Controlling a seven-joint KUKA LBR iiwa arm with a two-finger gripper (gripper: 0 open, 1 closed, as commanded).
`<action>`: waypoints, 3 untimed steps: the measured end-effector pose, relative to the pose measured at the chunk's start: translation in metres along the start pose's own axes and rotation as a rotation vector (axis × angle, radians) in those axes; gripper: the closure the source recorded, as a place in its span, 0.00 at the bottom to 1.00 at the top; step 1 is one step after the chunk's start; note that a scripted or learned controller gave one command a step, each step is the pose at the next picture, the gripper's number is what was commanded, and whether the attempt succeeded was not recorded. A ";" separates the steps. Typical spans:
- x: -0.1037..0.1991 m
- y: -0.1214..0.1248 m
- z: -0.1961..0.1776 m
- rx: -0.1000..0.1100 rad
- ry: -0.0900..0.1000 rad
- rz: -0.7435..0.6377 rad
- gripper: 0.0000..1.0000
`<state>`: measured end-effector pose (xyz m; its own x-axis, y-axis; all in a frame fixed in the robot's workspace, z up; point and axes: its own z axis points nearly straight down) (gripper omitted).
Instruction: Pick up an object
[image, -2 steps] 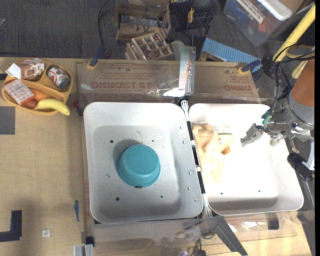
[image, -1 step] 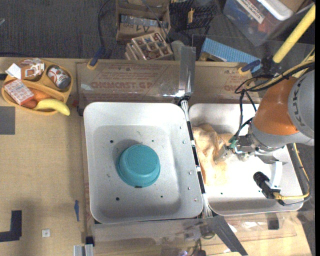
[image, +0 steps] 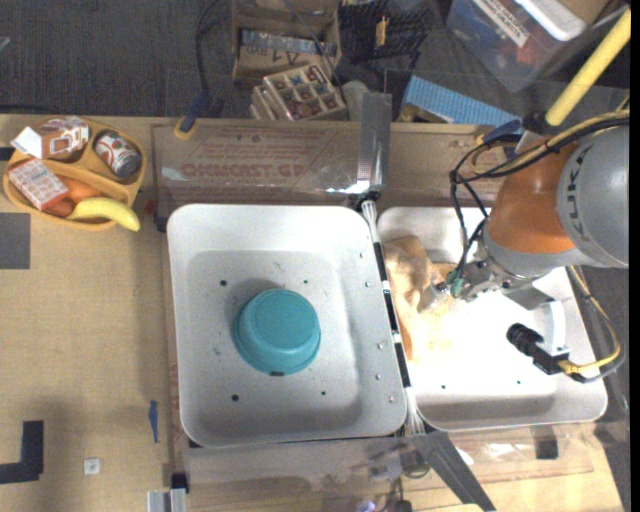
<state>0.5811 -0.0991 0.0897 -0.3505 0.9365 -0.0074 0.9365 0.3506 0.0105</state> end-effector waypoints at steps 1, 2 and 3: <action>0.001 -0.013 -0.032 0.006 0.005 -0.076 0.00; -0.032 0.029 -0.001 0.000 0.002 0.110 0.00; -0.024 0.060 -0.001 -0.001 -0.001 0.055 0.00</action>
<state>0.6455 -0.1006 0.0917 -0.2987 0.9543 -0.0076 0.9542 0.2988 0.0115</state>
